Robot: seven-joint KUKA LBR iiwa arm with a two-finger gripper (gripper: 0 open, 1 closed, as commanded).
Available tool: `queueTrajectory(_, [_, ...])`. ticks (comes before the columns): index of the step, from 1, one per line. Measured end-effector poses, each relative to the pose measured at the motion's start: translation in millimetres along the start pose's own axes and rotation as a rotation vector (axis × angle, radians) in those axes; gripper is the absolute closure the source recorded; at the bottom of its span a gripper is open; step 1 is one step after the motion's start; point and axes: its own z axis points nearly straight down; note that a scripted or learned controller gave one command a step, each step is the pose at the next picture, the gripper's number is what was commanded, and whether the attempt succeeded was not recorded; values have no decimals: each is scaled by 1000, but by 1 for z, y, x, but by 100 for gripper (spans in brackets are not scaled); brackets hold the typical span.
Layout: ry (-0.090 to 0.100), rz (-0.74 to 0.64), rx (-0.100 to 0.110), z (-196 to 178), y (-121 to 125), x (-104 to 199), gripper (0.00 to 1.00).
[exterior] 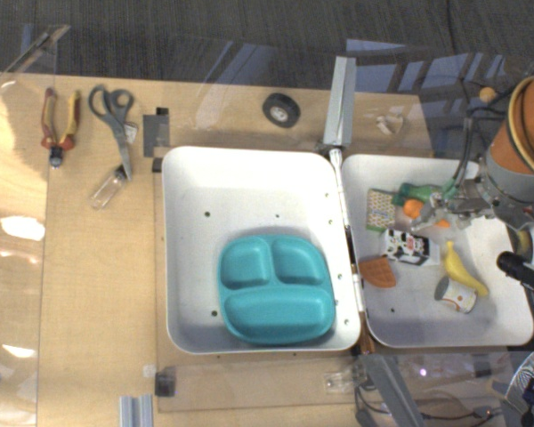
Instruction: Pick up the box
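Note:
A small box (408, 246) with black, white and red print lies in the right bin (507, 327), left of its middle. My gripper (443, 206) hangs low over the bin's upper middle, up and to the right of the box and apart from it. Right beside the gripper lie a green item (416, 191) and a small orange ball (412, 209). The grey arm with its orange band (529, 127) reaches in from the right.
The right bin also holds a flat patterned packet (380, 208), a brown piece (378, 272), a yellow banana (463, 269) and a small white cup (457, 298). A teal divided tray (276, 287) lies in the left bin (196, 238). Scissors (116, 123), pliers (58, 123) and a tape roll (281, 109) lie on the bench.

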Motion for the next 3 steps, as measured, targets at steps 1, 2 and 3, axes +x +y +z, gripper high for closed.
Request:
queueTrajectory(1, [-3,-96,-15,75,69,44,0])
queueTrajectory(2, [-2,-100,-23,62,72,46,100])
queueTrajectory(3, [-1,-100,-19,63,71,46,0])
